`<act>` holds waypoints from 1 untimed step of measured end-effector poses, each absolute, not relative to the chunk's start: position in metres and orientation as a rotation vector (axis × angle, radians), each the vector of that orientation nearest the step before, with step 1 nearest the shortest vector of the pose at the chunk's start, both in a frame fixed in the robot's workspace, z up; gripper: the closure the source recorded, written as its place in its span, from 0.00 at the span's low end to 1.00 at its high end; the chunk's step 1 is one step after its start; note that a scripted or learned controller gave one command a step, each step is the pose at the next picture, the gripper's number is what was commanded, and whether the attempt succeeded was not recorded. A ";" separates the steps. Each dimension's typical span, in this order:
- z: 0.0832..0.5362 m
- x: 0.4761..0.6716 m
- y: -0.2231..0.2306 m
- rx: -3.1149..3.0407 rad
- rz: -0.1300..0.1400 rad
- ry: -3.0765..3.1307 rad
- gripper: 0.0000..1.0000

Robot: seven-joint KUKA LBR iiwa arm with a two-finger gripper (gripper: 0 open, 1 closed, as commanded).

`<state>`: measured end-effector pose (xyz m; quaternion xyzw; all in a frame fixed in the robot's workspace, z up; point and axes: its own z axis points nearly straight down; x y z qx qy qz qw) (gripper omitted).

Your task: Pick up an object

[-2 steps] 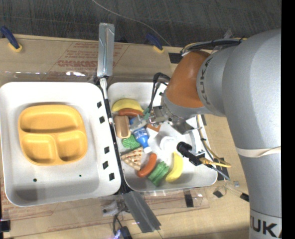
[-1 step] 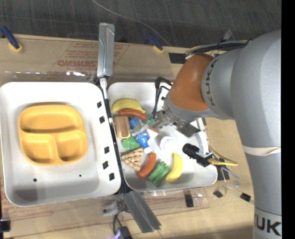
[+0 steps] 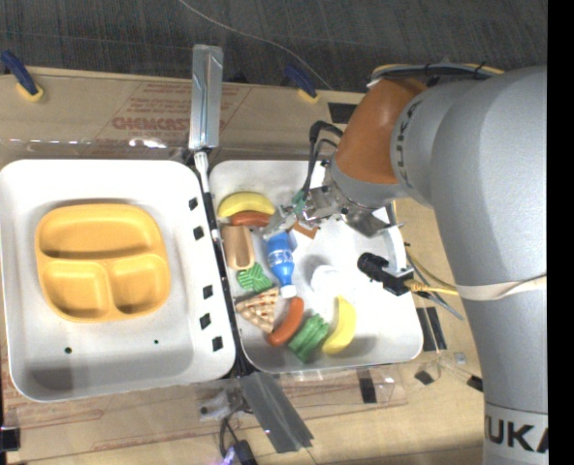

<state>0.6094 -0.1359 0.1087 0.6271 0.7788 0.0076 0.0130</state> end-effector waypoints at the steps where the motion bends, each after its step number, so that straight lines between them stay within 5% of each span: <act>1: 0.110 0.612 -0.111 2.127 0.022 2.264 0.00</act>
